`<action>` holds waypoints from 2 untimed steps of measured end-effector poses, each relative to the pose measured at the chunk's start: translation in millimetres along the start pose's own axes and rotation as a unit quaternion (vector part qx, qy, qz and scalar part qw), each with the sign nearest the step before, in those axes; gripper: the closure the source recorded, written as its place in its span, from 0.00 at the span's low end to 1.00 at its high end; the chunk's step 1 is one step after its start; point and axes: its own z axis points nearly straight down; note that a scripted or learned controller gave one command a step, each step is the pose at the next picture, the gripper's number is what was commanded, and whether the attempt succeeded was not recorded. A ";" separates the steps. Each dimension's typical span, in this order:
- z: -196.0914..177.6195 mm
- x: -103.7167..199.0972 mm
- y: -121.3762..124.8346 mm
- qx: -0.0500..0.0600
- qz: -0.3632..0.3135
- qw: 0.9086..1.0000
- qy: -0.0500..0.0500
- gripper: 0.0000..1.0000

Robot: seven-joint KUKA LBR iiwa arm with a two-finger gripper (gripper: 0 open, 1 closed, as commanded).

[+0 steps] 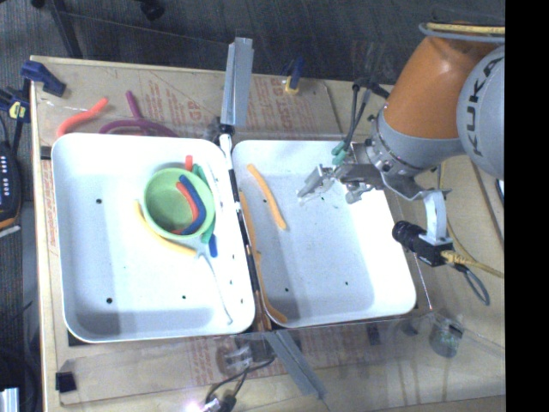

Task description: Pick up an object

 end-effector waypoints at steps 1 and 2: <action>102.0 19.7 69.6 0.002 0.005 1.000 -0.001 0.00; 177.2 15.1 78.7 -0.003 0.004 1.000 -0.002 0.00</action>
